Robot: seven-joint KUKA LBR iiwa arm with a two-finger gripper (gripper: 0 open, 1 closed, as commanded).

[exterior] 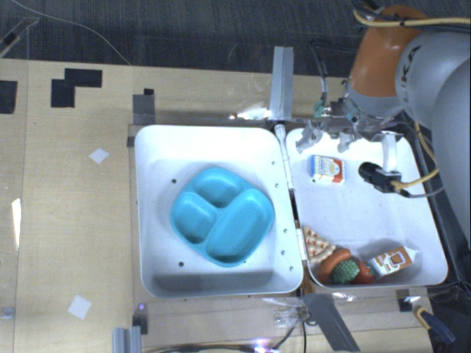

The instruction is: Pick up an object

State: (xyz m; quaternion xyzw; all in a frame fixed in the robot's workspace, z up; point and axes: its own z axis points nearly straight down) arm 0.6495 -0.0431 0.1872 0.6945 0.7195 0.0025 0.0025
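the two-finger metal gripper is hanging over the far edge of the right shallow white bin, its fingers spreading apart with nothing between them. just beside and below it, a small white carton with red and blue print is lying flat on the bin floor, with bare floor around it. a carrot-like orange and green toy and a brown-and-white carton are crowding the near wall. a blue sectioned plastic tray is sitting in the left white bin.
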